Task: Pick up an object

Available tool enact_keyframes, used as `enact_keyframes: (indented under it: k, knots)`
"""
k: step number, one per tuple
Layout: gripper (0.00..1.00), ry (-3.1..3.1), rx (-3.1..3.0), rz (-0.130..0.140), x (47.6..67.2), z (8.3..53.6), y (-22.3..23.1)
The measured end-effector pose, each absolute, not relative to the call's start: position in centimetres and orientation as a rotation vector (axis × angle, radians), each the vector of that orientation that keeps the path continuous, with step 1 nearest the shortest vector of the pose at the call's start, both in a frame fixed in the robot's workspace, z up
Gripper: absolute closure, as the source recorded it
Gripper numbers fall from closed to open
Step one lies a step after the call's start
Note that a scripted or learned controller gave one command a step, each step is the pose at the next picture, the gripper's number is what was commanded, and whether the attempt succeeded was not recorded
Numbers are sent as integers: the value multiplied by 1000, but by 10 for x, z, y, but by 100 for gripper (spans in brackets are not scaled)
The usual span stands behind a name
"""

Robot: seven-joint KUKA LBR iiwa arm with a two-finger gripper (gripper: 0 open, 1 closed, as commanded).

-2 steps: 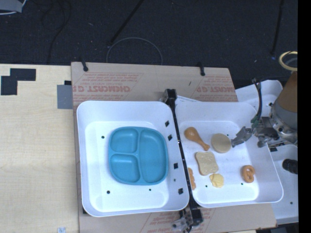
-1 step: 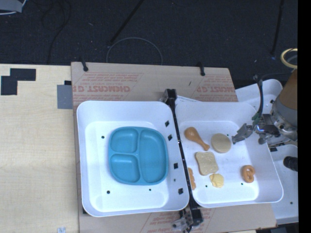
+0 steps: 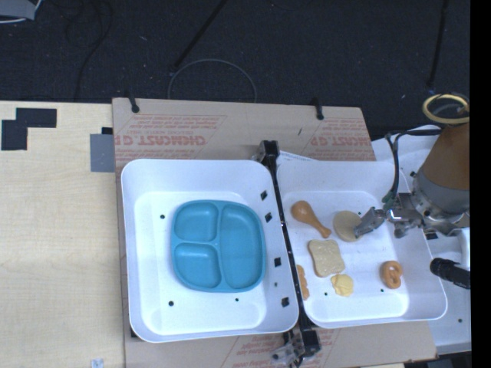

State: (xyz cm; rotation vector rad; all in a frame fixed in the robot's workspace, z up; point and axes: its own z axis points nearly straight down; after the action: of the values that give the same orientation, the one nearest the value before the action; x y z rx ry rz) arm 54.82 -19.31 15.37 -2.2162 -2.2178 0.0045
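The right bin (image 3: 430, 307) holds several toy foods. A tan drumstick (image 3: 309, 215) lies at its upper left, and a round beige disc (image 3: 345, 225) sits just right of it. Below them are a slice of toast (image 3: 327, 257), a small yellow piece (image 3: 343, 285) and a brown pretzel ring (image 3: 391, 274). A small orange-brown piece (image 3: 301, 280) lies against the bin's left wall. My gripper (image 3: 368, 223) reaches in from the right, low over the bin, with its tip right beside the disc's right edge. No object shows in its grasp.
The left bin (image 3: 146, 198) holds a blue divided plate (image 3: 218, 245). A black divider (image 3: 278, 228) runs between the bins. The arm body (image 3: 445, 175) and its cables stand over the right bin's right rim. Cardboard lies under both bins.
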Motion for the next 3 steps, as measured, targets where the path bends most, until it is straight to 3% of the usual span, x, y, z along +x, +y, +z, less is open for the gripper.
enact_keyframes:
  k: [1, 2, 3]
  knots:
    - [0, -2215, -2216, 6, 542, 90, -194]
    - [0, -2215, -2222, 2, 542, 87, -194]
    - [100, -2212, -2226, 2, 542, 99, -195]
